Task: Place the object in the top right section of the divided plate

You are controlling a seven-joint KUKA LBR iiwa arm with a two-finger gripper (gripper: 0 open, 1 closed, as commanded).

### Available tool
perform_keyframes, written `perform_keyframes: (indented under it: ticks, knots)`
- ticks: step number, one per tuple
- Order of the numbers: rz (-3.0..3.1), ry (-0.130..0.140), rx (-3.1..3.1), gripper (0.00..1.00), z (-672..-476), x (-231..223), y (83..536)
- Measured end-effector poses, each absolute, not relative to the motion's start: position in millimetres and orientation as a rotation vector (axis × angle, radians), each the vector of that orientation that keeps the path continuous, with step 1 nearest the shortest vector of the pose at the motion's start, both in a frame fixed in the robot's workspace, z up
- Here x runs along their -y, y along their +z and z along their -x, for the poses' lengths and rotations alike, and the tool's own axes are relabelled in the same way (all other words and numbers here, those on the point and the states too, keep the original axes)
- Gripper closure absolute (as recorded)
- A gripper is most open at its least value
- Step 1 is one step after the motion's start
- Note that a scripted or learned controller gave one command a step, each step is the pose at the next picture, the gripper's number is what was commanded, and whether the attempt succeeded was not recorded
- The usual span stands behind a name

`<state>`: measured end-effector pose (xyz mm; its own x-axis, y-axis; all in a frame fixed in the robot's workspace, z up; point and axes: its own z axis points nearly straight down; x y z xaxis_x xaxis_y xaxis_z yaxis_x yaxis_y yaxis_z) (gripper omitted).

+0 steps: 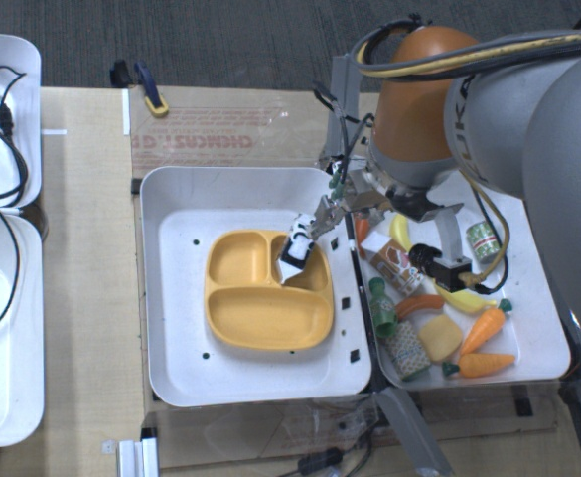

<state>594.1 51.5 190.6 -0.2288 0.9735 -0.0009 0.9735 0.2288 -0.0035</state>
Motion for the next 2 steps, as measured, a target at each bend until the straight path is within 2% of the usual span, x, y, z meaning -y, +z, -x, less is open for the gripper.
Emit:
perform_keyframes:
  ticks: [1, 2]
  knots:
    - [2.023, 0.003, 2.406, 0.0, -645.3, 0.1, 342.6]
    - [2.194, 0.005, 2.249, 0.0, -659.4, 36.9, 438.5]
